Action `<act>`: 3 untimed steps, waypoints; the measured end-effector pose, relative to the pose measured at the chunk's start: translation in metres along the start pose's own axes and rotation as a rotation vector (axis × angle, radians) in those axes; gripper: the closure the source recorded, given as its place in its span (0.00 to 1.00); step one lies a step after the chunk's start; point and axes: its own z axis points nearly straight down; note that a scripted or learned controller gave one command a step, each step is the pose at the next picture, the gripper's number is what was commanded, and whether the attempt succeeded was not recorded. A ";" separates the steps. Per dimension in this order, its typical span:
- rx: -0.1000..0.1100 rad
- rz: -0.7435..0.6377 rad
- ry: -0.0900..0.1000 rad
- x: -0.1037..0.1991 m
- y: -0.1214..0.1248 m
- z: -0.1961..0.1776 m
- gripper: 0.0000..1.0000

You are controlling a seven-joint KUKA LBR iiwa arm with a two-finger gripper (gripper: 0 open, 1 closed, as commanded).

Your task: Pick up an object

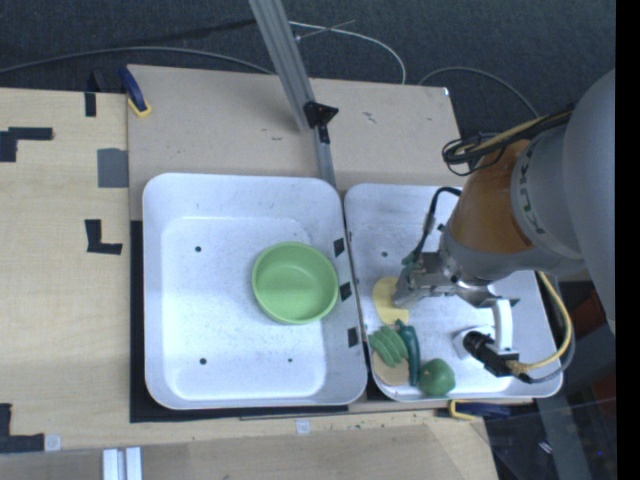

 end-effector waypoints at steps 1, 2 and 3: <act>-0.005 0.001 -0.001 0.001 0.001 -0.042 1.00; -0.008 0.000 -0.002 -0.001 0.001 -0.105 1.00; -0.008 -0.001 -0.002 0.005 0.010 -0.154 1.00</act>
